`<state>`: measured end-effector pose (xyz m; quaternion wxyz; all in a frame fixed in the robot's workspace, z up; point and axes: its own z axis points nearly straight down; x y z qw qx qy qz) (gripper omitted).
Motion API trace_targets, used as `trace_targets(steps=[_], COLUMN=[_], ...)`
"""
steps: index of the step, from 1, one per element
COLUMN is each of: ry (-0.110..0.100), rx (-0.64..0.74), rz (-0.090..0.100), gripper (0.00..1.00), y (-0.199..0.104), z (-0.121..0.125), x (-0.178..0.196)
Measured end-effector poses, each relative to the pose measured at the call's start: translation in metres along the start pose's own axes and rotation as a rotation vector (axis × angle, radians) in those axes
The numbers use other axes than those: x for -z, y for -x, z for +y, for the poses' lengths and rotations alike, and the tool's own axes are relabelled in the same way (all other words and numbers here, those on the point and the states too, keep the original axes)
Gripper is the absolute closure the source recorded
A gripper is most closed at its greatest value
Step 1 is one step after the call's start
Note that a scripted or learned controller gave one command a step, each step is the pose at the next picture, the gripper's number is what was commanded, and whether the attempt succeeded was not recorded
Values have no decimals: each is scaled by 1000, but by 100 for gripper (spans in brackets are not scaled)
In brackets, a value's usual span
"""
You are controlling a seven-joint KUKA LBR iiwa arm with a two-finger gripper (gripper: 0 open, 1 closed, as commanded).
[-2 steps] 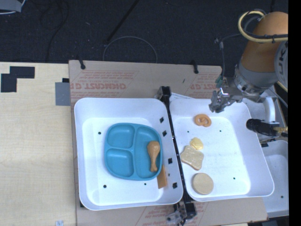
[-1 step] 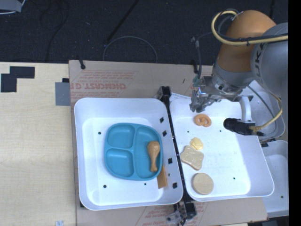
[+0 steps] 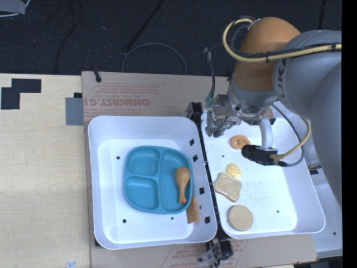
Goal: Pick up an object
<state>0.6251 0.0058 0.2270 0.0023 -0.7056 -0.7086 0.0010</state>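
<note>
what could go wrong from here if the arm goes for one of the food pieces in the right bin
1. The claw sits close to the divider between the two shallow white bins, so a descent here may hit the rim.
2. The pale yellow chip-like piece touches the tan toast-shaped slice; a grab could catch both or push one aside.
3. The black cable connector hangs just beside the small orange ring-shaped pretzel and may knock it.

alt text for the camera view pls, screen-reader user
The arm's gripper hangs over the right bin's far left corner, near a pretzel, toast and a cookie. In the left bin, a drumstick lies on a blue tray.
</note>
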Motion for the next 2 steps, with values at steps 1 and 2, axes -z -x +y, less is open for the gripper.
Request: trace_targets(steps=[1,2], ry=[2,3], rx=[-1,1], rz=[-1,0], gripper=[100,100], y=[-48,-105], z=[8,4], x=[-8,4])
